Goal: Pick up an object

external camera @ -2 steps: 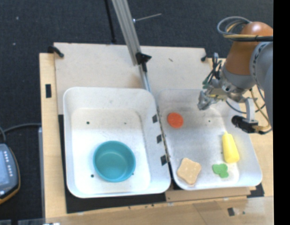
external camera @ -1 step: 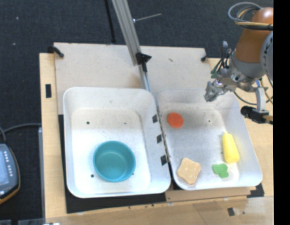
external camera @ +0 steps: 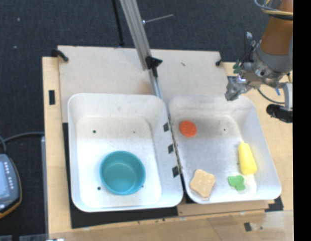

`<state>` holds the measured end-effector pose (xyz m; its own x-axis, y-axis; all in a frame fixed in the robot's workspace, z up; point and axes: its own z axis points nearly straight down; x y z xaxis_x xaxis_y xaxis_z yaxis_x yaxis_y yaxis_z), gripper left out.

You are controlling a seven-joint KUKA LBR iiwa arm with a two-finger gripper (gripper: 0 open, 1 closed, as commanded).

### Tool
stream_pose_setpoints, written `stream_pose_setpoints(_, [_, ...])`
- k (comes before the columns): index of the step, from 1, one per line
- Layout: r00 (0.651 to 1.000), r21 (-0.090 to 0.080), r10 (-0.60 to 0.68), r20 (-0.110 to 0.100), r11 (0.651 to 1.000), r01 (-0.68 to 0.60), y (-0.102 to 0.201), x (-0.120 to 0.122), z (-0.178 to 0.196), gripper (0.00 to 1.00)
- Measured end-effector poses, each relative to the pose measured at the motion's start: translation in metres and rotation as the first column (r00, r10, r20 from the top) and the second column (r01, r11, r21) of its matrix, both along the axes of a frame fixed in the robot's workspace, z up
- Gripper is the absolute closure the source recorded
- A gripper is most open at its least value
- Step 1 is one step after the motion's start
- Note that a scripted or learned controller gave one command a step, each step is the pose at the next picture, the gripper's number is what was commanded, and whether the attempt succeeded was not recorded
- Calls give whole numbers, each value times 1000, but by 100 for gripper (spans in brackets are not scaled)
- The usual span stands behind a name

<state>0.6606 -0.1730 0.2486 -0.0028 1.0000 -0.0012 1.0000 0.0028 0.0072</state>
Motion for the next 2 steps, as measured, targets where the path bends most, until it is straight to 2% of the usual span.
stream_pose_setpoints(1, [1000,0,1,-5,1000,-1,-1,0,22,100])
stream_pose_setpoints(2, [1000,0,-1,-5,1000,1,50,-15,13,100])
